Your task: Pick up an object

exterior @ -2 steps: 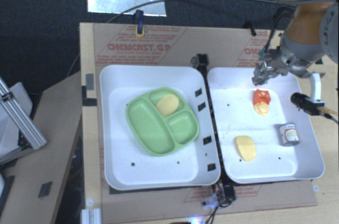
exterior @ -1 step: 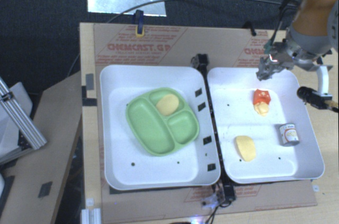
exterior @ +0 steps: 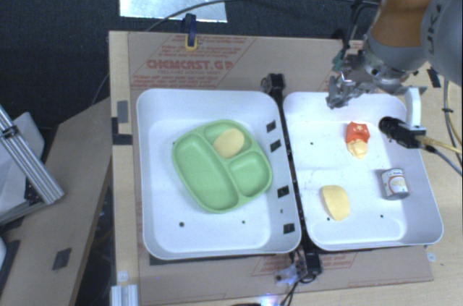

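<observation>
two shallow white bins [exterior: 217, 243] on a cardboard-topped bench; grey two-finger gripper [exterior: 338, 96] hangs above the right bin's far edge, fingers' spread unclear.
small silver tin can [exterior: 394, 184] near the right wall looks rigid, light, maybe slick: pinch across its round sides.

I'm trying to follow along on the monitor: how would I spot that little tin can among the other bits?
Look at the right white bin. Along its right side, below the red and yellow toy, stands the small can. It is the one silvery, cylindrical thing there; its neighbour, the pale yellow lump, is soft-looking and rounded.
</observation>
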Robot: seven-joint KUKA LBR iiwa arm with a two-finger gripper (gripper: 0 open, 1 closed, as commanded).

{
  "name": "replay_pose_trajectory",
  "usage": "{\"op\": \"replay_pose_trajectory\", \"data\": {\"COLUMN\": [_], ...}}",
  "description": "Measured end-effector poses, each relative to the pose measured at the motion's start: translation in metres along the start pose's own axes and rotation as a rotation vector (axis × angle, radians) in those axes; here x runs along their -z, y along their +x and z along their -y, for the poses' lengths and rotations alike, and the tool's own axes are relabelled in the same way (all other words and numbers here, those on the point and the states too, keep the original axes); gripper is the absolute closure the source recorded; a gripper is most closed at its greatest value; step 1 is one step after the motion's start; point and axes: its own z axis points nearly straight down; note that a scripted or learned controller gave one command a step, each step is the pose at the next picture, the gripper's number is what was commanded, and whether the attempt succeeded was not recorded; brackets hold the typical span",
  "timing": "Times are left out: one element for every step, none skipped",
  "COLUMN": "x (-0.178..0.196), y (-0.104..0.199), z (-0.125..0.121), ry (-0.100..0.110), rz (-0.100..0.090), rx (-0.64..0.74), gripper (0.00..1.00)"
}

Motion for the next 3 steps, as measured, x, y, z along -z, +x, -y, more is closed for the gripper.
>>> {"op": "replay_pose_trajectory", "data": {"x": [0.001, -0.013, -0.014], "y": [0.055, 0.108, 0.167], "z": [-0.009, -0.001, -0.007], "ry": [-0.002, 0.0, -0.001], "rz": [0.0, 0.0, -0.001], "rx": [0.002, 0.001, 0.003], "gripper": [1.0, 1.0, 1.0]}}
